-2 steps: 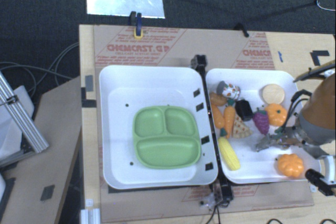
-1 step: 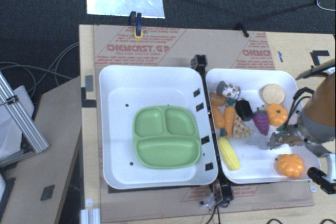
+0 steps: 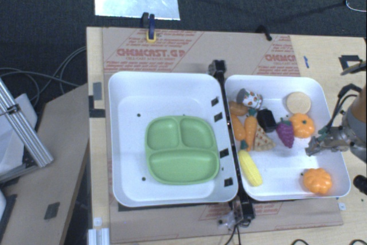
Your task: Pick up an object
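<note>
The right bin [image 3: 330,100] holds a corn cob [image 3: 250,167], carrot [image 3: 250,126], purple grapes [image 3: 285,132], a round cookie [image 3: 298,102] and two orange pumpkins, one [image 3: 302,124] near centre, one [image 3: 317,180] at five o'clock. The left bin [image 3: 126,123] carries a green divided plate [image 3: 182,149]. The gripper [image 3: 321,145] hovers at the right bin's three o'clock rim, arm entering low from the right; whether it is open or closed cannot be told. The cardboard under the bins reads "CHEMCAST".

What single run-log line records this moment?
arm: at right bin's right edge | hand: low, beside orange pumpkins | held: nothing seen | left bin: green divided plate
</note>
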Motion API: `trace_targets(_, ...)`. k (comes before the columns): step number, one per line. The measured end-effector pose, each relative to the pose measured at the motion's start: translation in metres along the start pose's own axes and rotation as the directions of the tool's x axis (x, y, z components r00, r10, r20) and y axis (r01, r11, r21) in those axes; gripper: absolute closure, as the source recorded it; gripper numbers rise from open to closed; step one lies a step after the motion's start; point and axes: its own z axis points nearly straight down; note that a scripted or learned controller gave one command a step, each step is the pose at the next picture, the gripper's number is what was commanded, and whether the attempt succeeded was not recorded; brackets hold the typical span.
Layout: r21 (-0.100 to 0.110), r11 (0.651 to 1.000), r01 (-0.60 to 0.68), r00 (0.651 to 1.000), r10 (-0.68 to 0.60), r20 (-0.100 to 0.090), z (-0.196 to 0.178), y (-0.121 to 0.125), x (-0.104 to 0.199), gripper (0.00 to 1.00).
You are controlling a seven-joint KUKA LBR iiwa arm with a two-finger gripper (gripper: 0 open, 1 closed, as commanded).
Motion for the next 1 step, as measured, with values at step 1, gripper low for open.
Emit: trace_targets(1, -0.001, 1.000, 0.005, 1.000, -0.005, 0.000, -0.0524, -0.0050, 0.0061, 1.00)
